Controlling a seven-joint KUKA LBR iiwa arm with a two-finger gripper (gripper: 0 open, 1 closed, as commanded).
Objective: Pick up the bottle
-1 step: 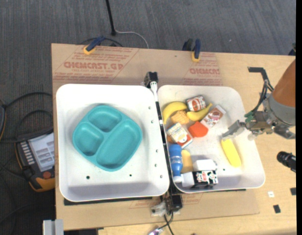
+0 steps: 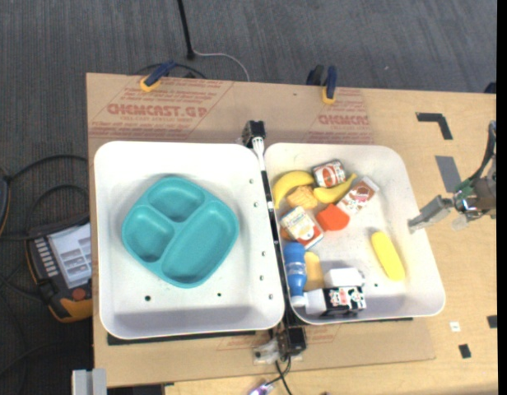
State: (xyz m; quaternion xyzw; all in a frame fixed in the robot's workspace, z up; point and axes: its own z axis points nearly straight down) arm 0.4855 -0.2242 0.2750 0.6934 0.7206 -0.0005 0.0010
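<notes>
2 white bins sit side by side on the bench. Left bin holds a teal divided plate, 3 compartments. Right bin holds a clutter of items. The bottle, blue with a white cap end, lies on its side along the bin's left wall, near the front corner, touching a small orange piece on its right. A black-and-white carton lies just in front of it. A banana, a red can, a red block and a yellow corn-like piece lie further back and right. The gripper hovers at the right edge of view, outside the right bin, well apart from the bottle. Gripper state: cannot tell.
</notes>
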